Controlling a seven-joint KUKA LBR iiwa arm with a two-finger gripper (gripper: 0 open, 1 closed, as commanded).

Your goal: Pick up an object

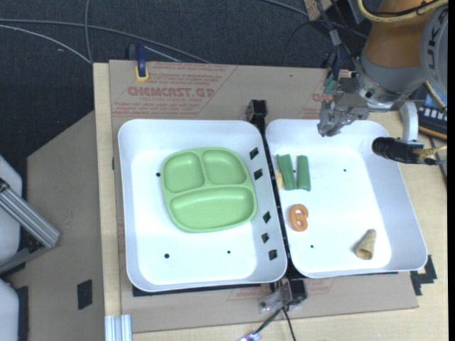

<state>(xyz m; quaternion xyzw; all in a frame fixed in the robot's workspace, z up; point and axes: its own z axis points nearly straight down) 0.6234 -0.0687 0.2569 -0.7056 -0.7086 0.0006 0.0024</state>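
Observation:
The right bin [384,190] holds two green sticks [293,172] lying side by side near its left wall, an orange pretzel-shaped piece [298,217] below them, and a tan cone-shaped piece [365,244] near the front right. My gripper [331,125] hangs over the right bin's back edge, up and to the right of the green sticks, with nothing seen between its fingers. The arm with its orange band [398,20] reaches in from the upper right.
The left bin [142,254] holds a green divided plate [208,189]. A black clip rail [264,190] runs between the two bins. A black cylinder [391,148] juts in at the right bin's back right. Cables lie behind the bench.

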